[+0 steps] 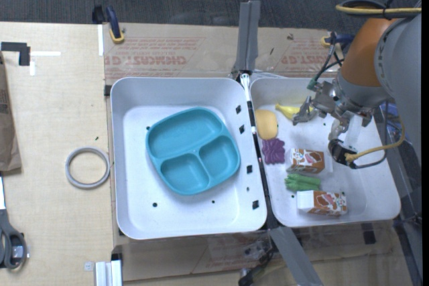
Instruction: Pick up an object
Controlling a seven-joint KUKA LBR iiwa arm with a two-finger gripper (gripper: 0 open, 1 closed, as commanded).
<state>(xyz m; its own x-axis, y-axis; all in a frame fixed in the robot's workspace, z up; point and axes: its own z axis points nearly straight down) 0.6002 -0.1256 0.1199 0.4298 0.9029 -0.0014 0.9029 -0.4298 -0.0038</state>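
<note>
Above the right bin (375, 211), the tool (322, 118) hangs.

arm (402, 43): grey | wrist band: orange | cables: black, yellow | tool (320, 110): metallic grey

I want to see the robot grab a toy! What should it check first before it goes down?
1. Things to pick in the right bin: ok; yellow lemon, purple grapes, green beans and two small cartons lie there.
2. Tool above that bin: ok.
3. Tool free of any toy: cannot tell.
4. Tool straight over one toy: not ok; it hangs beside the yellow banana.
5. Blue plate out of the way in the left bin: ok.
</note>
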